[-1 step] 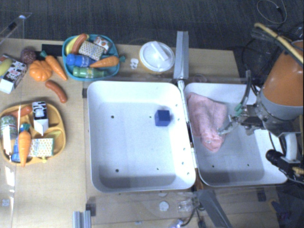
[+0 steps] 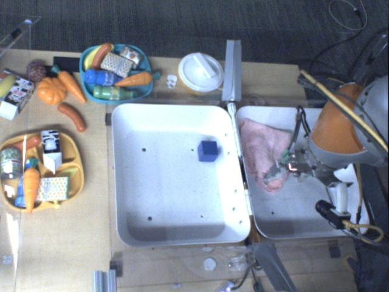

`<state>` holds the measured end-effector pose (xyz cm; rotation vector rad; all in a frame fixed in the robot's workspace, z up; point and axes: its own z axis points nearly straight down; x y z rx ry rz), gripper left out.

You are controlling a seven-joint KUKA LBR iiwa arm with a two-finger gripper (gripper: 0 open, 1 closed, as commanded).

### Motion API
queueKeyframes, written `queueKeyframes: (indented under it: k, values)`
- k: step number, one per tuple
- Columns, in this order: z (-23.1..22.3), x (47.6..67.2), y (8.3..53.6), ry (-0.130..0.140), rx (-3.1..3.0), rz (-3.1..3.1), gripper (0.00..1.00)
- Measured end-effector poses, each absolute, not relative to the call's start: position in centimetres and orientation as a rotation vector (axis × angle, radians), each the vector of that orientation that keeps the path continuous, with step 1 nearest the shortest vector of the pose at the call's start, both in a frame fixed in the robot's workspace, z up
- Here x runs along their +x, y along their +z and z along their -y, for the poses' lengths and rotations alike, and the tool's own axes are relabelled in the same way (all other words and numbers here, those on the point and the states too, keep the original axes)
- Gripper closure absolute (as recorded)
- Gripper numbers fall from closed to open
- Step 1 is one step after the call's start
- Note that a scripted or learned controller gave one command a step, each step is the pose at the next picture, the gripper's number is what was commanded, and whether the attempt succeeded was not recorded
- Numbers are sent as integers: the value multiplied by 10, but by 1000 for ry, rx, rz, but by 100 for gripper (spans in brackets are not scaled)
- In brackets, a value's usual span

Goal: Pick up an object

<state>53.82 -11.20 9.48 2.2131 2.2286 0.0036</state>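
The grey arm's 2-finger gripper is low in the right white bin, touching the crumpled pink cloth; its state cannot be told. This looks like the grasp step: next, grip firmly and lift. The small blue cube lies in the left bin.

Soft, crumpled pink cloth in a smooth glossy white plastic bin; matt blue block.

Cube in left bin; cloth in right bin.
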Motion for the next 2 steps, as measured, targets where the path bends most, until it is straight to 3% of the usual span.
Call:
queueKeyframes:
  k: [1,2]
  values:
    - [92,554,91,13,2085,-2333,0]
    - [91,556,101,16,2083,-2333,100]
